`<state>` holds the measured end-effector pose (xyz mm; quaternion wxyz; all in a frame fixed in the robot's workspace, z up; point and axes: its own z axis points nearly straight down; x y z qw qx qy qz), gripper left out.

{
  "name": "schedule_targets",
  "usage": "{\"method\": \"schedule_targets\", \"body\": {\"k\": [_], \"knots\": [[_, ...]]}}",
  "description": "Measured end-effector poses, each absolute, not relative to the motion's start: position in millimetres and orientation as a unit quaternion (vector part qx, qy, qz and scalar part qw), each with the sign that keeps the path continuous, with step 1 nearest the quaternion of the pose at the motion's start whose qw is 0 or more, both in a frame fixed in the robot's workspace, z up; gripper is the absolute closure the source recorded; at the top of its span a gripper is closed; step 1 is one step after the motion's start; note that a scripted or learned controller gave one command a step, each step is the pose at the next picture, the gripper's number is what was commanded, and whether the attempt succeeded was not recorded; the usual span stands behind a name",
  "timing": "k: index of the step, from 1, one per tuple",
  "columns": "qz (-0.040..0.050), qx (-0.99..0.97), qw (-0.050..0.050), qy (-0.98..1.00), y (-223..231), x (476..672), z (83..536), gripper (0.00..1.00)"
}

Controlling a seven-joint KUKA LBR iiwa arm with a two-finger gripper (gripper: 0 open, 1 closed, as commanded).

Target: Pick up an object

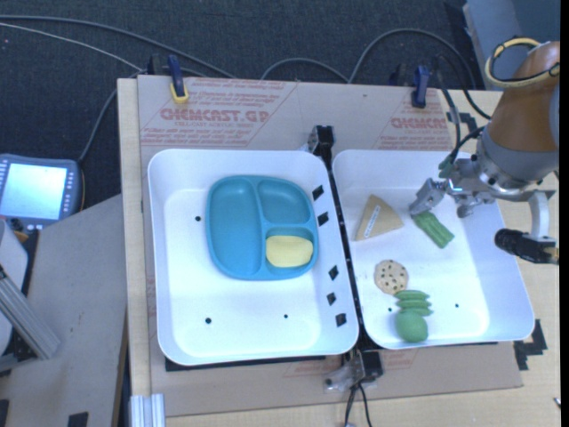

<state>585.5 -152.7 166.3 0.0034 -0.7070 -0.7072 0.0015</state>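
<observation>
As the arm reaches in from the right, we read:
Gripper (427, 199): low over the right bin (507, 323), at the upper end of the green stick (435, 228); fingers' spread, we cannot tell
Stick: lies flat near the wedge (378, 218), apparently the chosen target
Axis: upper left to lower right
Left bin (178, 327): tray (240, 238) holding a yellow piece (289, 251)

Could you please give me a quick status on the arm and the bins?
Gripper low over right bin, beside green stick; grasp unconfirmed. Cheese wedge, cookie, green toy lying free. Nothing in the way.
</observation>
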Motion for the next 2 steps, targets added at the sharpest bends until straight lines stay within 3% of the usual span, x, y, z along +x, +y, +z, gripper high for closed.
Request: {"method": "schedule_targets", "body": {"k": [2], "knots": [[-0.0001,-0.707,-0.002,-0.707,-150,584.9,88,0.00]]}}
